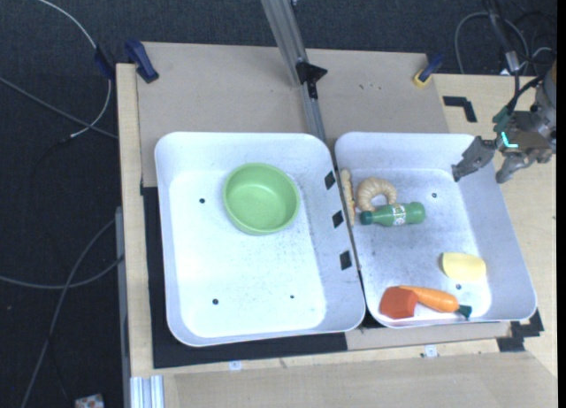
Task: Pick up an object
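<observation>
Five objects sit in the right bin, and any of them could be my pick. I take the green bottle as my landmark: it lies on its side near the bin's middle. Touching it on the far side is a tan ring-shaped toy. Toward the near right of the bottle lies a yellow piece, and nearer still an orange carrot rests with one end over a red block, both against the bin's near rim. Well to the right of the bottle, above the bin's far right edge, hangs the tool; I see its two dark fingers spread apart with nothing between them. Left of the bottle, across the divide, the left bin carries a green bowl, upright. Both bins rest on the table.
</observation>
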Controlling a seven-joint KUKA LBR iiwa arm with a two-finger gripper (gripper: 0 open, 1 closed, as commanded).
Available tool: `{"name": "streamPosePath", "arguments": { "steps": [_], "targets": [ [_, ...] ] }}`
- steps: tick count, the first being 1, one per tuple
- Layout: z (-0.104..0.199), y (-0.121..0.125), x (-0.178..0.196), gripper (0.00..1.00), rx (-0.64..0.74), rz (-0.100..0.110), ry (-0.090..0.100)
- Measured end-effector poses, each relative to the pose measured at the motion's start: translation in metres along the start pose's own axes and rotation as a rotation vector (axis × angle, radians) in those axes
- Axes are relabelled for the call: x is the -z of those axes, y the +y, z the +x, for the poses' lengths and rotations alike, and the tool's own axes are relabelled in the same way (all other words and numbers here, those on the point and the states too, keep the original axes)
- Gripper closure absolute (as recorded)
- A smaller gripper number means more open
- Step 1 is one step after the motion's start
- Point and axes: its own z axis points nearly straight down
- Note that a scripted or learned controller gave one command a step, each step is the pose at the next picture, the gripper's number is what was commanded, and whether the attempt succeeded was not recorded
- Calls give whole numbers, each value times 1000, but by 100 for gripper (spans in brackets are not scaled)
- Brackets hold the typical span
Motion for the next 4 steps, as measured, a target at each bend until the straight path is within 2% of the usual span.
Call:
{"name": "streamPosePath", "arguments": {
  "steps": [1, 2, 3, 4],
  "targets": [
    [0, 1, 2, 0, 0, -4, -1],
    [5, -9, -54, 0, -1, 5, 1],
    [-3, -16, -110, 0, -2, 8, 2],
    [7, -13, -169, 0, 0, 7, 3]
  ]
}}
